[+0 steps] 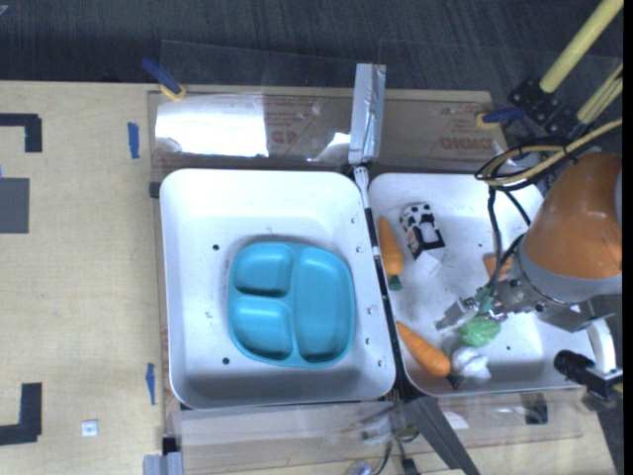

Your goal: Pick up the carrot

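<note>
Two white bins side by side. Left bin (pixel 188 216) holds a blue divided plate (pixel 293 303). Right bin (pixel 450 191) holds two carrots, one by its left wall (pixel 391 248), one near (pixel 423 351), with the gripper (pixel 473 312) above a green item (pixel 480 332).

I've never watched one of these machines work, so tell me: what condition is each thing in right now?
Carrot by the divider: lying flat, untouched.
Carrot at the near wall: lying slanted, untouched.
Blue divided plate: flat in the left bin.
Black-and-white toy: lying loose.
Green item: resting beside the gripper.
Gripper: low in the right bin.
</note>
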### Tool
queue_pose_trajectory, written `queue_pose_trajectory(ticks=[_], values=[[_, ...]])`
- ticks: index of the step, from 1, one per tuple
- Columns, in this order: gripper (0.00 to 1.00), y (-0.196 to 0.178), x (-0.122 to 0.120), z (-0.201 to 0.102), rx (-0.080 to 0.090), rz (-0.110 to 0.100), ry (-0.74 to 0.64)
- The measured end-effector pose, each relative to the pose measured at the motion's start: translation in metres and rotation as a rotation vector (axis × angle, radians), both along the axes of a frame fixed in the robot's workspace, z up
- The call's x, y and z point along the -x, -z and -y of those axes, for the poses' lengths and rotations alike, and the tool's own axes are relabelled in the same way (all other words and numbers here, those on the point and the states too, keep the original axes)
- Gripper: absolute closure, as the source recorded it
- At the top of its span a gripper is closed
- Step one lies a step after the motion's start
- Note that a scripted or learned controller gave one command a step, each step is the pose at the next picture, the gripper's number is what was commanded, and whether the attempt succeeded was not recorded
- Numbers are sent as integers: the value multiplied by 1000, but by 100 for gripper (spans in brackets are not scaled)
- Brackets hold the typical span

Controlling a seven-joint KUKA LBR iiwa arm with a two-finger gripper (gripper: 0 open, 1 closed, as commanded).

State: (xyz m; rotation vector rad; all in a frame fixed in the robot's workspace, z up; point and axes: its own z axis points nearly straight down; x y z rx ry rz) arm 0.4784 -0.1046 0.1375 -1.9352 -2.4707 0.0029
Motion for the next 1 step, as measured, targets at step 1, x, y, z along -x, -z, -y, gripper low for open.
queue_pose_trajectory(ticks=[1], values=[[0, -47, -1, -56, 0, 5, -33]])
